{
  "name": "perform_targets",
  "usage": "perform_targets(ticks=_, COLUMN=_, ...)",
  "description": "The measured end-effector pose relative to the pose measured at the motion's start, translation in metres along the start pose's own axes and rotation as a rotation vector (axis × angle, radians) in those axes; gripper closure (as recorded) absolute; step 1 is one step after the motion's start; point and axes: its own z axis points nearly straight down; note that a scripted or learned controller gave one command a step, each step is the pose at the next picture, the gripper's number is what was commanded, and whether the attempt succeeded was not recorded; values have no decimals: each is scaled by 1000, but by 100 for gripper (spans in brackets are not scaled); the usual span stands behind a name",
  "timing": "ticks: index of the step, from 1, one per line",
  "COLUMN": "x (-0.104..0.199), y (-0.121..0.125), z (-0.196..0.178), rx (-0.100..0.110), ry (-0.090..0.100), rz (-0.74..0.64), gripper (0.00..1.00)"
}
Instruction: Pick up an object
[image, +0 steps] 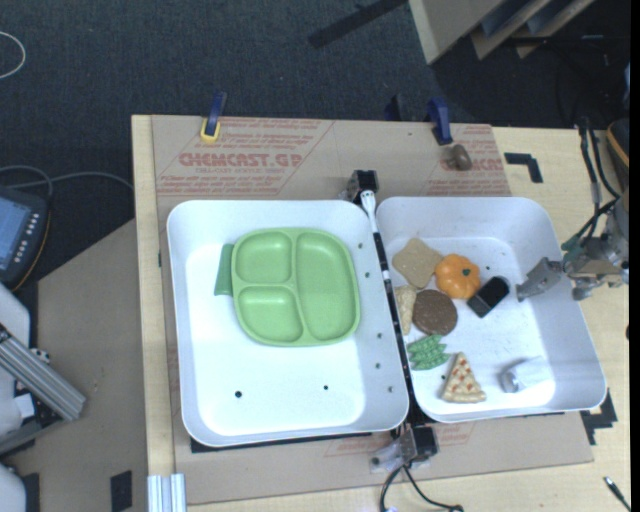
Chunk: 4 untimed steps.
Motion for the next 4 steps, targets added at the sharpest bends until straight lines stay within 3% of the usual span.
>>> perform_targets(ticks=1, x=0, y=3, z=-8, rx=-14, ry=-4, rz=-4, gripper=0)
perform_targets(ticks=3, x=-1, y=7, z=96, rx=-14, ry=5, rz=-6, gripper=0)
perform_targets(ticks=4, x=-2, y=7, z=86, rx=-24, ry=-6, rz=-5, gripper=100)
